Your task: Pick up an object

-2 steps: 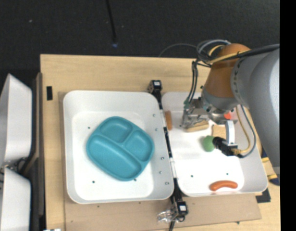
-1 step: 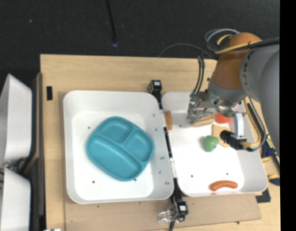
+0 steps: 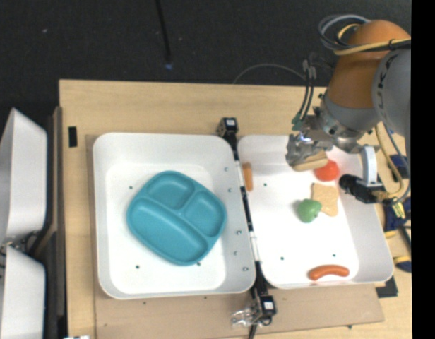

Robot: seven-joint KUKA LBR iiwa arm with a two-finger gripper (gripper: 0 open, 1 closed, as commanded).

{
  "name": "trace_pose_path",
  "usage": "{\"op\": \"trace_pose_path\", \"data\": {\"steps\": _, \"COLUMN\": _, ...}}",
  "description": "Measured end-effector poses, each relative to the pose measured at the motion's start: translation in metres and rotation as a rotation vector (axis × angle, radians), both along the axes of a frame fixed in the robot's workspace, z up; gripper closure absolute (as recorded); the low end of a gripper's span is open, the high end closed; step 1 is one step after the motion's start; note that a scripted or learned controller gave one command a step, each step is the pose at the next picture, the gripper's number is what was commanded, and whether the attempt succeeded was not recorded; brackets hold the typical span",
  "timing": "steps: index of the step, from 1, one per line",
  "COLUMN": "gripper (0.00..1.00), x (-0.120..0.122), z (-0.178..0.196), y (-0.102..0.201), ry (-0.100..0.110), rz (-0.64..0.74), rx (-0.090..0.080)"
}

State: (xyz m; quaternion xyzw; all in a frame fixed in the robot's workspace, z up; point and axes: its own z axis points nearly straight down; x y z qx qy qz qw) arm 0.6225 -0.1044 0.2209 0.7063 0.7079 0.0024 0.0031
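Gripper [image 3: 307, 155] — opening cannot be told — hovers at the right bin's [image 3: 366, 249] far edge, beside a red toy tomato [image 3: 329, 170]: likely light, smooth, rounded — best grasped across its middle.

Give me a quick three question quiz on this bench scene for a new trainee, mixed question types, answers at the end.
1. True or false: the teal divided plate lies in the left bin.
2. Which item lies nearest the right bin's front edge? A) green toy B) sausage C) red toy
3. Fill in: the gripper hovers over the ____ bin.

Key: 1 true; 2 B; 3 right.
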Motion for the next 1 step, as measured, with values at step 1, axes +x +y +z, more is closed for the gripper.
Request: {"op": "trace_pose_path", "data": {"steps": 1, "gripper": 1.00, "x": 0.0008, "z": 0.0014, "y": -0.0002, "ry": 0.006, "rz": 0.001, "rx": 0.001}}
